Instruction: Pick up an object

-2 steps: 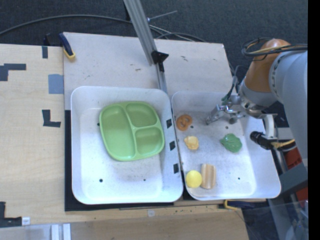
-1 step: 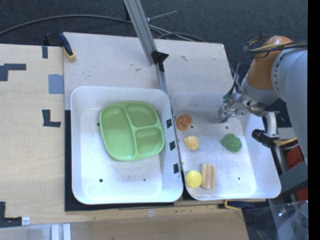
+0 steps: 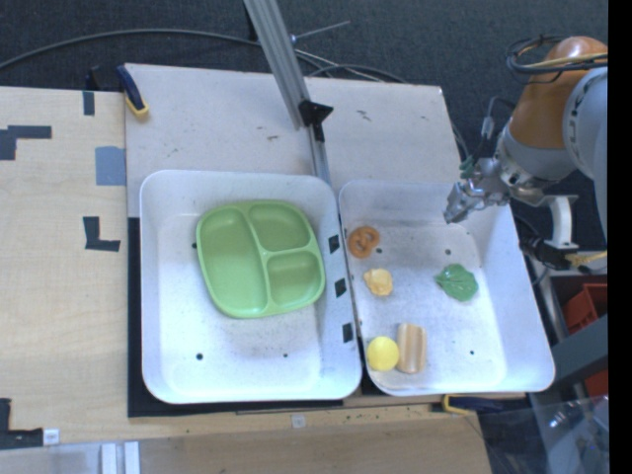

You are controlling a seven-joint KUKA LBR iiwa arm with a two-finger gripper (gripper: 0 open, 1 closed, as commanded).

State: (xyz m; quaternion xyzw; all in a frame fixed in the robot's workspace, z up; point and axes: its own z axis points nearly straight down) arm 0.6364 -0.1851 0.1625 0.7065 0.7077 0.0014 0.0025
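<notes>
Over the right bin's (image 3: 513,294) far right corner I see the gripper (image 3: 460,205), hanging off the grey arm (image 3: 553,117) with its orange band. It sits above the bin's upper rim area, near the back wall. From my feed the fingertips are small and dark against the white; I cannot tell whether they are spread or closed, and I see nothing between them.

Five things lie on the right bin's floor. Nearest the gripper, below it and slightly toward me, is a green leafy piece (image 3: 457,282), apart from the fingertips. On the left side of that bin, close to the dividing wall, sits a round orange-brown piece (image 3: 363,241). Just below it is a small yellow-orange lump (image 3: 378,282). Further toward the near edge a yellow ball (image 3: 382,353) rests touching, or almost touching, a tan roll (image 3: 411,348) that lies beside it on its right.

On the left bin (image 3: 158,294) I see a green tray (image 3: 262,258) with three compartments, lying flat and turned at a slight angle, in the upper middle of the bin.

Both bins sit side by side on the bench (image 3: 59,265), their inner walls touching.
</notes>
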